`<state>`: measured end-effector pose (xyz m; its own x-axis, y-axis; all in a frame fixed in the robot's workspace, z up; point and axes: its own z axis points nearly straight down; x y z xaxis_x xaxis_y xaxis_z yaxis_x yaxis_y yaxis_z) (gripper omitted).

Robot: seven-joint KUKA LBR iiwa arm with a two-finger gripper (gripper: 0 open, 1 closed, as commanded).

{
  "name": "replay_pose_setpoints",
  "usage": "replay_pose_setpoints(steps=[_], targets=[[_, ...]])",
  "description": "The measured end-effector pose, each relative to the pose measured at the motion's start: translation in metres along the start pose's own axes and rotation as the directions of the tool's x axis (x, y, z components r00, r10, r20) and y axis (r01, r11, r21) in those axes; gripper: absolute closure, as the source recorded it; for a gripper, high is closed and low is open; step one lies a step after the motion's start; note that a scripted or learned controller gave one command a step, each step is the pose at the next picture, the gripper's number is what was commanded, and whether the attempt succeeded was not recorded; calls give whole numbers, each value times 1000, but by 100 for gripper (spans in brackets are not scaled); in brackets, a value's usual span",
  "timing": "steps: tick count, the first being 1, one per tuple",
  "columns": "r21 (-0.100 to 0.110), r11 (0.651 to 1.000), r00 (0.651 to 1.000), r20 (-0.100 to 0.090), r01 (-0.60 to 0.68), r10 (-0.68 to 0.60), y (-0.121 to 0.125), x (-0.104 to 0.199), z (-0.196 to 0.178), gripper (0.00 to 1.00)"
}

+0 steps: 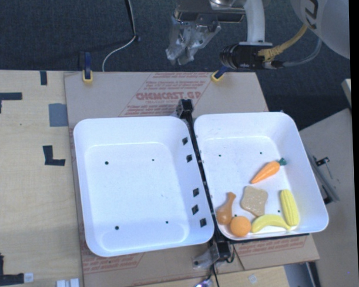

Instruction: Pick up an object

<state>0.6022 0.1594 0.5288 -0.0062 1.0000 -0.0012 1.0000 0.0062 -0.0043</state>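
Blurred pincer (185,44), arm (334,14) edge-cropped

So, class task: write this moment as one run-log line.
gripper: raised beyond the bins, holding nothing seen | right bin: carrot, bread slice, corn, banana, orange, drumstick | pick: not yet done

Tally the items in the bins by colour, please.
Orange: 3, carrot, ball, drumstick
Yellow: 2, corn, banana
Tan: 1, bread
Total: 6, all in the right bin
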Motion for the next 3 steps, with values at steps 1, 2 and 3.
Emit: replay_pose_setpoints(steps=[1, 2, 3], targets=[[-6, 1000, 1000, -2, -1, 1, 58, 67, -4, 100], [-4, 1000, 1000, -1, -4, 4, 56, 64, -6, 0], [-4, 1000, 1000, -1, -2, 2, 56, 65, -16, 100]])
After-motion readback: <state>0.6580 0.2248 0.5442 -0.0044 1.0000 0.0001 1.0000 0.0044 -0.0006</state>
